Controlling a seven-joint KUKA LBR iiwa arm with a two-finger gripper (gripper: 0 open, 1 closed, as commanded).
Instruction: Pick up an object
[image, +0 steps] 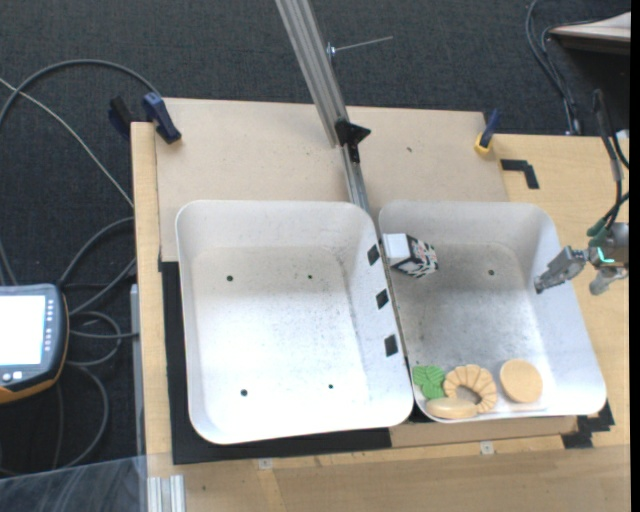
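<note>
My gripper (580, 277) hangs at the far right of the view, over the right rim of the right bin (560, 330). Its two grey fingers (555, 271) stand apart, open, with nothing between them. Inside that bin a small white block with black markings (411, 255) lies near the back left corner. Along the front wall sit a green leafy piece (428, 379), a tan ridged curl (472, 384), a pale oval piece (451, 408) under it, and a round tan disc (520, 380). All of these lie well away from the gripper.
The left bin (200, 300) sits beside the right one, their walls meeting along a divider with black tabs (382, 298). A slanted metal rail (322, 80) crosses the back of the bench. Clamps (160, 115) mark the bench corners.
</note>
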